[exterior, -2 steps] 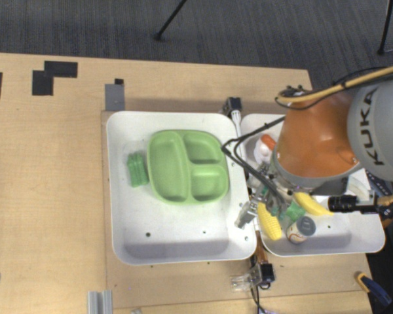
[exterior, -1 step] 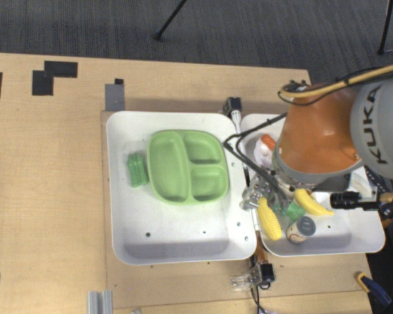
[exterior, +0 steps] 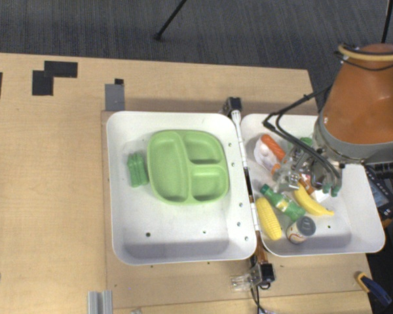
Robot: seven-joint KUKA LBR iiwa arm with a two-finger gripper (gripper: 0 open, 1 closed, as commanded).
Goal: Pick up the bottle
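A light wooden bench (exterior: 46, 175) stands on dark grey carpet (exterior: 118, 12).

Two white bins (exterior: 177, 250), one green tray (exterior: 187, 167), one banana (exterior: 312, 203).

The room is evenly and softly lit from overhead. The two shallow white plastic bins (exterior: 183, 241) come out bright, nearly washed out on their flat floors, with only faint grey shading along their inner walls. The green divided plastic tray (exterior: 187, 167) casts almost no shadow. The pale wooden bench top (exterior: 46, 195) looks flat and free of glare. The dark grey carpet (exterior: 183, 18) beyond stays dim. Small items under the arm's broad orange band (exterior: 370, 93) look soft and smeared.
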